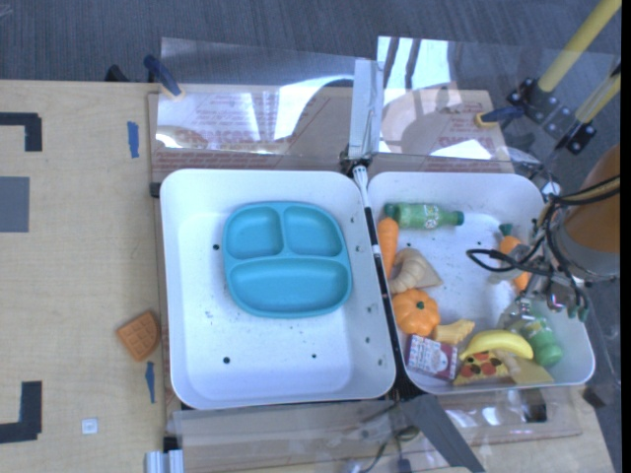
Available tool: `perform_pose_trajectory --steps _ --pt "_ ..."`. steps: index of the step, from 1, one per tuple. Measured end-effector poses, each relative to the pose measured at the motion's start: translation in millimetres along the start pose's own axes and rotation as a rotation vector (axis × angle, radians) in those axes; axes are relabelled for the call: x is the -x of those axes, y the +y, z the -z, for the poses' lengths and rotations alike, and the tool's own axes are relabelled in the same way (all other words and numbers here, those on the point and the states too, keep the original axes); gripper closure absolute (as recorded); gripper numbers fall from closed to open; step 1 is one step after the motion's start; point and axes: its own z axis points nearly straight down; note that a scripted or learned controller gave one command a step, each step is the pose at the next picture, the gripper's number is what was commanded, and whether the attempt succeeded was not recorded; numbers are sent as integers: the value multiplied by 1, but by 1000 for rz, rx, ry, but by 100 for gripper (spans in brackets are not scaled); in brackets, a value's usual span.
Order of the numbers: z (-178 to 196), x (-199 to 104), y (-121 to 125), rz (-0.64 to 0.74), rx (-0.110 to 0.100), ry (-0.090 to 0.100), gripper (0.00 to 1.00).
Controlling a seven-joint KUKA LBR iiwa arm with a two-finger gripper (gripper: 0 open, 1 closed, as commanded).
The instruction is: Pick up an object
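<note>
Down at the right bin's near right corner, the pincer [527,315] hovers over the curved yellow plastic banana [498,343]; its state I cannot tell. Crowded toys risk a glancing miss.

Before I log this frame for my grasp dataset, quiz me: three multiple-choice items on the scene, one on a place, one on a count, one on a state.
1. Where is the blue divided plastic plate?
A. left white bin
B. right white bin
C. on the bench

2. How many compartments does the plate have?
A. two
B. three
C. five

3. How is the green plastic bottle posed?
A. upright
B. lying on its side
C. propped on the yellow toy banana

Answers:
1. A: the plate sits in the middle of the left bin.
2. B: two small sections above one wide section.
3. B: it lies flat near the right bin's far wall, away from the banana.
</note>
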Motion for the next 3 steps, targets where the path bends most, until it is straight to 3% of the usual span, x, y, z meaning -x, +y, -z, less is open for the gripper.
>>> perform_pose_trajectory --steps 1,3 --pt "-2 53 -1 -2 2 3 0" --pt "-2 53 4 -93 2 5 0"
